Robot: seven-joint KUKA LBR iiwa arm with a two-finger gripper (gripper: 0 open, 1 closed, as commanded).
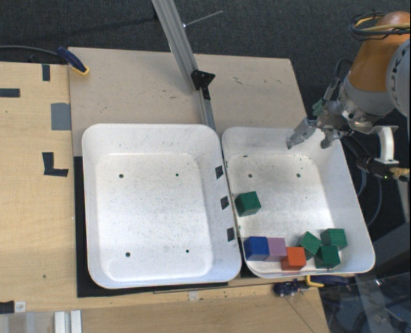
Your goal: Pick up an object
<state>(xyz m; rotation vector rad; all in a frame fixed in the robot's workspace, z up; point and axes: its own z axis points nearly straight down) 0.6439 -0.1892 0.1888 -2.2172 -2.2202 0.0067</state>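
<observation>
My gripper (310, 137) hangs over the far right corner of the right bin (288, 144), its two fingers spread apart with nothing between them. Well below it in the same bin lies a lone green cube (247, 202) near the left wall. Along the bin's near edge sits a cluster: a blue cube (256, 247), a lilac cube (276, 247), an orange cube (295, 257) and three green cubes (326, 247).
The left bin (150, 203) lies beside the right one. A slanted metal pole (181, 44) runs from the top down to the gap between the bins. The wooden bench (25, 186) carries black tape marks at the left.
</observation>
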